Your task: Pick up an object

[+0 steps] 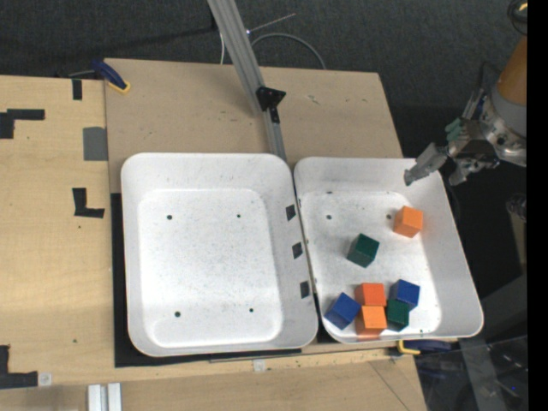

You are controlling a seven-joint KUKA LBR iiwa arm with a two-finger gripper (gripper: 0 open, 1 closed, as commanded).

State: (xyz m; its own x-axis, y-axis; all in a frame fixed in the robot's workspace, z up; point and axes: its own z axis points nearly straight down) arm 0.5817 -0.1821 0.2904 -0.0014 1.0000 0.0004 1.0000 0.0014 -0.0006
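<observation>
The bench carries two white bins. The left bin lies far to the left of the claw; the right bin lies under and below it. The claw hangs over that bin's upper right rim, its fingers spread apart, holding nothing. Just below it sits an orange cube, farther down-left a dark green cube, and lowest a cluster of blue, orange and green cubes.

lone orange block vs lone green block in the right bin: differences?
Colour: the orange block is bright orange, the green block dark green. Place: the orange block lies near the bin's right wall, closer to the gripper; the green block lies nearer the middle of the right bin. Both are small cubes, apart from the front cluster.
</observation>
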